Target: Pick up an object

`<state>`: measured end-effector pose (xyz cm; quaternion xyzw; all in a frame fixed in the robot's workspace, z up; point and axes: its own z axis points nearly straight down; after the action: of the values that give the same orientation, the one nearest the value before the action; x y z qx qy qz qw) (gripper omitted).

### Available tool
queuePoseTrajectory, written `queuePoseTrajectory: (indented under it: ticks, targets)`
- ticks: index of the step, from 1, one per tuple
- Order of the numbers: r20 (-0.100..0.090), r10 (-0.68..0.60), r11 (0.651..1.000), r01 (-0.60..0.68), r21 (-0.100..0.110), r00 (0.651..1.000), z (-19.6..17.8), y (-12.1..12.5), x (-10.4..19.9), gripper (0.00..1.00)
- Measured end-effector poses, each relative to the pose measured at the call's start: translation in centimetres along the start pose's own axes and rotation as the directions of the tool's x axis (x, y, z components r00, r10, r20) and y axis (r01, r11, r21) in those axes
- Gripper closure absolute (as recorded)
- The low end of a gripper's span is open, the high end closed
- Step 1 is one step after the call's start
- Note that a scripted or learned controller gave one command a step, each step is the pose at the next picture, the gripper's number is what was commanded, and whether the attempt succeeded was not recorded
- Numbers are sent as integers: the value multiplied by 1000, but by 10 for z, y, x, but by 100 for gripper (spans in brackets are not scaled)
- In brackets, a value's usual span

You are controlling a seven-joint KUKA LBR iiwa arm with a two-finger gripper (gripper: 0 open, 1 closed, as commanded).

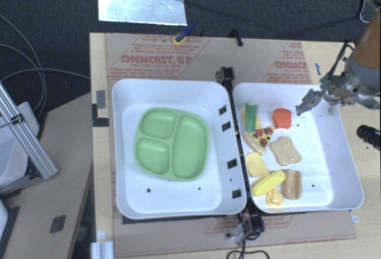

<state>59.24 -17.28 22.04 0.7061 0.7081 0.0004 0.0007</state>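
Toy food piled in the right bin (333, 150): red piece (282, 118) up top, green stick (250, 115), pizza slice (258, 140), toast (284, 151), corn (268, 182), hot dog bun (292, 184). Small yellow bit by the corn too blurry to call. Gripper (309, 102) hovering just right of the red piece, holding nothing; open or shut, can't tell. Arm cut off at the frame edge. Green divided plate (172, 143) alone in the left bin (128, 103).

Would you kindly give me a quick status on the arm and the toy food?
Gripper above right bin, holding nothing. Red toy nearest, beside it. Other food pieces clustered further left; green tray in left bin.
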Motion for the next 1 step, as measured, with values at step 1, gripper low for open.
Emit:
queuePoseTrajectory:
  ticks: [1]
  targets:
    - [-7,-4,1000,4,16,1000,120,-60,66,0]
